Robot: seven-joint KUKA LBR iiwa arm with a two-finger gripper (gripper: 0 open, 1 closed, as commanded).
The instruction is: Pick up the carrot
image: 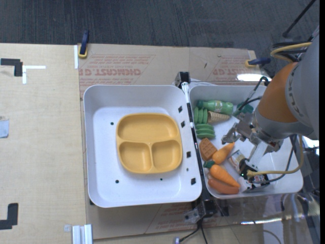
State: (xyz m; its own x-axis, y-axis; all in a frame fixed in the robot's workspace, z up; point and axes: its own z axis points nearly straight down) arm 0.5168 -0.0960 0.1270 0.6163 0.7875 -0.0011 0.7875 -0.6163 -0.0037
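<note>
Hovering low over the right bin point(284, 184), my fingers point(234, 135) point down and leftward; whether they are spread or pressed together I cannot tell. Just beside them lies a small orange piece point(224, 153). The carrot point(224, 174) lies nearer the front wall, on its side, against a reddish sausage point(222, 187). I judge it light, stiff and smooth, likely to slip along its taper, so I would take it across the thick middle. My wrist tilts inward, and the orange band point(277, 98) is above it.

A sausage point(222, 187), a brown cracker point(207, 148) and the wall of the right bin point(223, 87) crowd the carrot point(224, 174).
</note>
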